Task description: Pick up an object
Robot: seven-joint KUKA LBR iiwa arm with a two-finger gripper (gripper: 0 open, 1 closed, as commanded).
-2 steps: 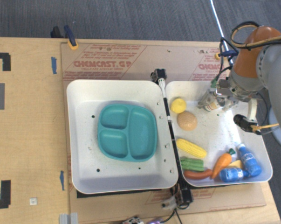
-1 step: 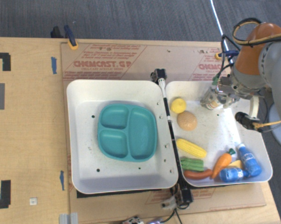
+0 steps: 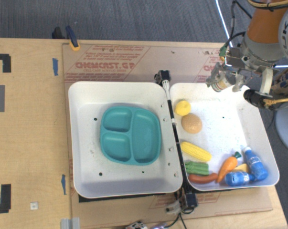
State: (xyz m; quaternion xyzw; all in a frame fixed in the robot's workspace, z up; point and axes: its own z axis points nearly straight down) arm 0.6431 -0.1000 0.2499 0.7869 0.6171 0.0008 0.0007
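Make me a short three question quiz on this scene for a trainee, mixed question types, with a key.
1. True or false: the teal plastic divided plate lies in the left white bin.
2. Which lies nearest the two-finger gripper? A the small yellow lemon-shaped toy; B the orange toy carrot; C the yellow toy corn cob.
3. Fill in: the two blue plastic bottles lie in the right white bin's ____ corner.

Key: 1 true; 2 A; 3 near right.
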